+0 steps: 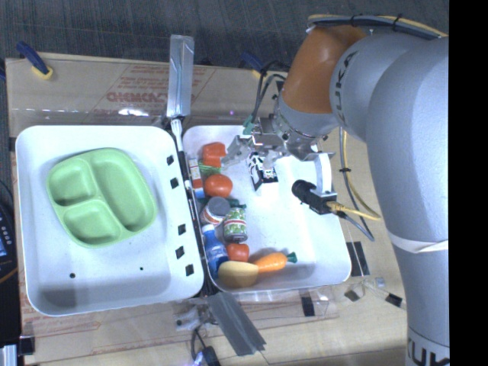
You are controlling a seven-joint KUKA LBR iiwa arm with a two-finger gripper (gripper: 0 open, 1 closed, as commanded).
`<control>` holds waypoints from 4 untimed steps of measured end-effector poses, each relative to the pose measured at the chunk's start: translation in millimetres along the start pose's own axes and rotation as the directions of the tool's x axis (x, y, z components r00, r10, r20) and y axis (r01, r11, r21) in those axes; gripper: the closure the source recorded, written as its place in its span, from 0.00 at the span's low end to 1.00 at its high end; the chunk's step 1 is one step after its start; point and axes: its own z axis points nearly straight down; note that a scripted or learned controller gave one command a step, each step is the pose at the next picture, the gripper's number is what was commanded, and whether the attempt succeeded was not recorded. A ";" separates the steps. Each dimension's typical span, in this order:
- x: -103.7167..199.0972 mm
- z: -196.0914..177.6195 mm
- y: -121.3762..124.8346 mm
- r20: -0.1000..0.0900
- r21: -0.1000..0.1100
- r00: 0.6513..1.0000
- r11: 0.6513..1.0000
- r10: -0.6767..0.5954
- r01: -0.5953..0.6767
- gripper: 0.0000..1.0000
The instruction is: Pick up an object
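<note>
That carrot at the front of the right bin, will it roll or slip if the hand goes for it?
The carrot looks round and tapered, so it may roll or pivot when nudged. Its glossy skin suggests smooth plastic, likely slippery and light. It lies against the yellow fruit, which might block rolling that way.

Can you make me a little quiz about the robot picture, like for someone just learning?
1. True or false: the green tray lies in the same bin as the carrot.
2. Which bin is the pincer over? A) left bin B) right bin C) neither
3. Fill in: the green tray has ___ compartments.

Key:
1. False. The tray lies in the left bin, the carrot in the right one.
2. B. It hangs over the upper part of the right bin, beside the tomato.
3. Three.
</note>
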 end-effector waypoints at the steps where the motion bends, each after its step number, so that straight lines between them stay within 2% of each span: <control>1: -5.4 82.0 45.1 0.001 0.002 1.000 1.000 0.012 -0.012 0.00; 2: -39.9 89.8 53.5 0.000 -0.026 0.997 0.997 0.078 -0.078 0.00; 3: -38.7 86.8 51.8 -0.001 -0.014 0.997 0.997 0.072 -0.072 1.00; 4: 50.6 2.6 46.9 -0.001 -0.005 0.999 0.999 0.048 -0.048 1.00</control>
